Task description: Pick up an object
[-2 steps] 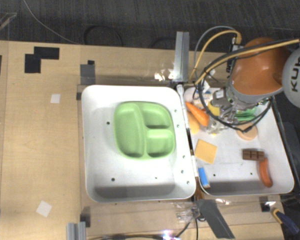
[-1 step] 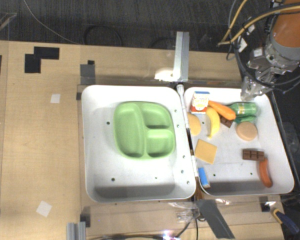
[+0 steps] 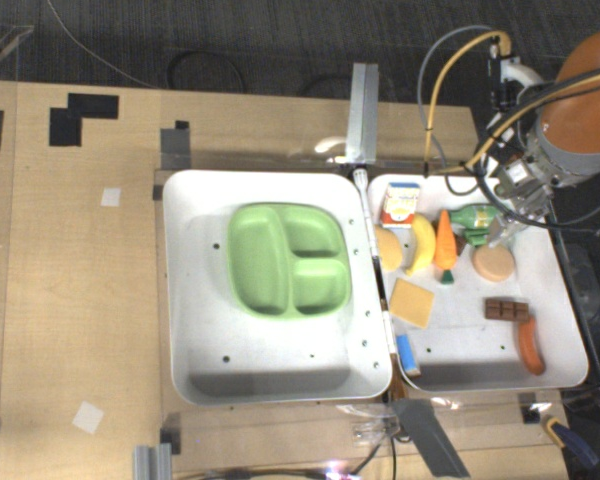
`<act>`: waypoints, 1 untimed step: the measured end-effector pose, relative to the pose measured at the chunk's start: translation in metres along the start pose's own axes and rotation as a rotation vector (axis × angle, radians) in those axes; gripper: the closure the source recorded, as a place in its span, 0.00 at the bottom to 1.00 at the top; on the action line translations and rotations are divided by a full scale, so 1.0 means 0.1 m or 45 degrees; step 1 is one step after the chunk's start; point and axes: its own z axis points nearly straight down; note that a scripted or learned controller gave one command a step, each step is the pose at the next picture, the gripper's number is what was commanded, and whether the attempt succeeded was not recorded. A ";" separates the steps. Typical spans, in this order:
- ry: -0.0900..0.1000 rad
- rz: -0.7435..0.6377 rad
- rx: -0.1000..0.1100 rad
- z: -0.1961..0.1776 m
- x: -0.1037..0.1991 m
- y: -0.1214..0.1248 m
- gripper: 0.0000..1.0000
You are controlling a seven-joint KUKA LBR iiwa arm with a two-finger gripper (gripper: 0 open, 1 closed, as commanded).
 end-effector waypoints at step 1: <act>0.002 -0.338 0.004 -0.66 0.12 -0.29 1.00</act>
